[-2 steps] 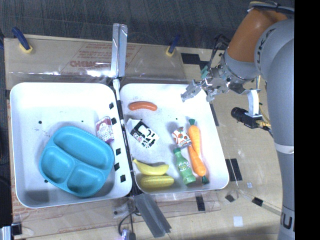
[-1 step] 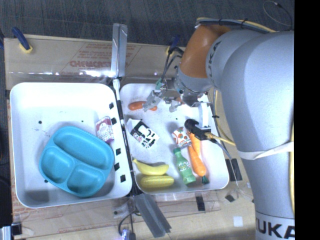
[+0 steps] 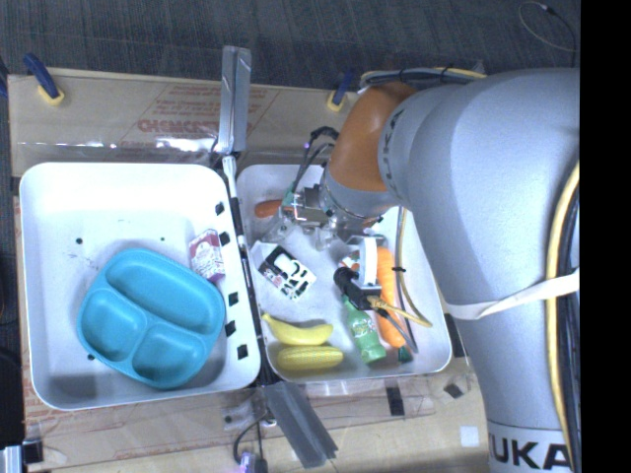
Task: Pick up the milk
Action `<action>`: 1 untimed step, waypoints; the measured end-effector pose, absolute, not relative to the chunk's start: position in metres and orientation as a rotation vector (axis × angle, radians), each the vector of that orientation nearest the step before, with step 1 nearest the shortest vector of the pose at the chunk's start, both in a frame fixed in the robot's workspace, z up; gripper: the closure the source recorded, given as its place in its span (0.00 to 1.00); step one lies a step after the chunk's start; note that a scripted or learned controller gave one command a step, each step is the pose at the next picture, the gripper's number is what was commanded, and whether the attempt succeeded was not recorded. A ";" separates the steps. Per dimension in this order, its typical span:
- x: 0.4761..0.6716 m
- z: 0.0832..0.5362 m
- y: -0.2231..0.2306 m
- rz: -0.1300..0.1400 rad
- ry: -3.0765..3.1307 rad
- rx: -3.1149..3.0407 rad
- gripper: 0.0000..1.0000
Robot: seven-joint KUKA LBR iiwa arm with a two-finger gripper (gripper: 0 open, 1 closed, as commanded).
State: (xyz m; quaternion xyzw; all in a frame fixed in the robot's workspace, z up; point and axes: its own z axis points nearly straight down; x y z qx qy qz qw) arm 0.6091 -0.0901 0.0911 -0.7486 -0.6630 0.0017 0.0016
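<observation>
Arm over the right bin (image 3: pixel 431 308), milk waiting

Gripper (image 3: pixel 314 213) is low at the bin's back; its grip can't be judged. The milk (image 3: pixel 287 271) lies just below, above the bananas (image 3: pixel 299 331).

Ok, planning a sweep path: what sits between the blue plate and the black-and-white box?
In the camera view, a small pink-and-white packet lies by the left bin's right wall, then come the two bins' adjoining walls.

robot lab, KUKA arm (image 3: pixel 493 215), white bins (image 3: pixel 59 195)
</observation>
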 end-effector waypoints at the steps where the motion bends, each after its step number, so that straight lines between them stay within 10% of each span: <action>1: 0.609 0.101 -0.090 0.007 -2.083 -2.345 1.00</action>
